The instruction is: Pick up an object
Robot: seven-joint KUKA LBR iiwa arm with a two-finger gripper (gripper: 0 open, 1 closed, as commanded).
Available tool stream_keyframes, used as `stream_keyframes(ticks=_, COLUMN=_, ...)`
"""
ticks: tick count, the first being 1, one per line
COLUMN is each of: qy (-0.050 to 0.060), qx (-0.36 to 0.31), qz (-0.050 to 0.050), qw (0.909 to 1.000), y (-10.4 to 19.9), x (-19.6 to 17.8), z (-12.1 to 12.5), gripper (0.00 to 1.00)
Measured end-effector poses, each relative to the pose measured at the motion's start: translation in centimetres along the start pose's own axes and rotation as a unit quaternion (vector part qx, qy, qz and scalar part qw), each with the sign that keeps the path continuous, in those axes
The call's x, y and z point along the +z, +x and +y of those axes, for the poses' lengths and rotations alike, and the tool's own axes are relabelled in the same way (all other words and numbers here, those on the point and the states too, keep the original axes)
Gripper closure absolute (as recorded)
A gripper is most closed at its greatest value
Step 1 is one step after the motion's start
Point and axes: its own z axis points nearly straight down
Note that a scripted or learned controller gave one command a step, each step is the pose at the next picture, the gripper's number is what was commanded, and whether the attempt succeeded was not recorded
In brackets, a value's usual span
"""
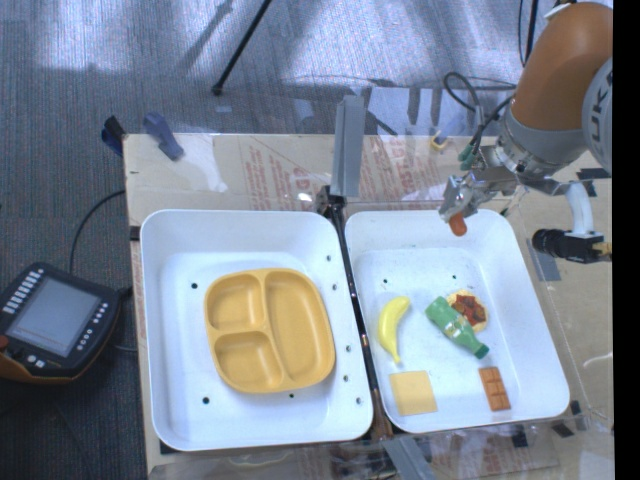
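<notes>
- Your hand hangs over the right white bin's far edge, clenched on a small orange-red piece.
- A yellow plastic banana and green bottle lie below.

Glossy white plastic bins; matt yellow plastic tray; glossy green bottle.

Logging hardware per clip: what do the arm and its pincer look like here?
The arm shows a rounded orange shell over a grey wrist section, with part of a dark letter marking at the frame's edge. Black cables loop beside it, and green wiring runs near the wrist. The pincer is a small metallic grey assembly.
</notes>
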Motion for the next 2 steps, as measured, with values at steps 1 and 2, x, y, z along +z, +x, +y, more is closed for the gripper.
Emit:
stream_keyframes(ticks=1, qy=0.004, qx=0.085, qz=0.000, qw=0.9964, y=0.0, x=-8.4, z=-3.2, gripper=1.00)
stream_keyframes(ticks=2, qy=0.013, qx=0.035, qz=0.001, qw=0.9993, y=7.0, x=-0.9, z=-3.1, gripper=1.00)
